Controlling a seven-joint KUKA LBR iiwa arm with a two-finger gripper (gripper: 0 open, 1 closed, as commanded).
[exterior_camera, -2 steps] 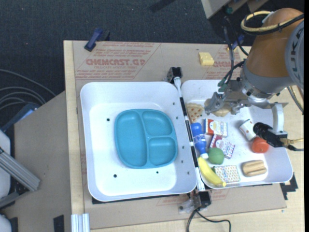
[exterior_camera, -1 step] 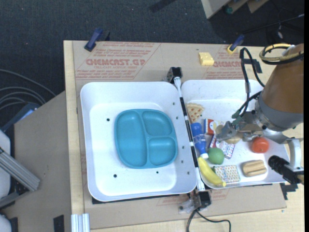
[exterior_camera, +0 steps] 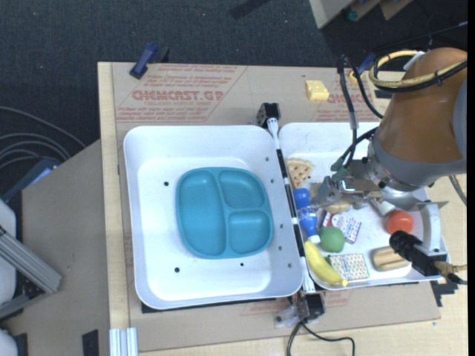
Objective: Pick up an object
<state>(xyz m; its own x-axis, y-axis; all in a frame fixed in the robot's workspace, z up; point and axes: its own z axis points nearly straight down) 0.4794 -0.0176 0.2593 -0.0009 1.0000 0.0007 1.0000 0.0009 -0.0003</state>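
My gripper (exterior_camera: 332,192) hangs low over the middle of the right bin (exterior_camera: 319,134), under the grey and orange arm. Just left of it stand a blue bottle-like item (exterior_camera: 301,199) and a checkered waffle piece (exterior_camera: 299,172). Below it lie a green ball (exterior_camera: 332,239), a patterned packet (exterior_camera: 349,228) and a yellow banana (exterior_camera: 320,264). A red ball (exterior_camera: 400,220) and a tan bread roll (exterior_camera: 385,258) lie to its right. The wrist hides the things directly under it.
The left bin (exterior_camera: 145,199) holds a teal divided plate (exterior_camera: 223,212). A second patterned packet (exterior_camera: 350,266) lies near the right bin's front edge. A yellow block (exterior_camera: 317,90) and a blue clip (exterior_camera: 146,60) lie on the bench outside the bins.
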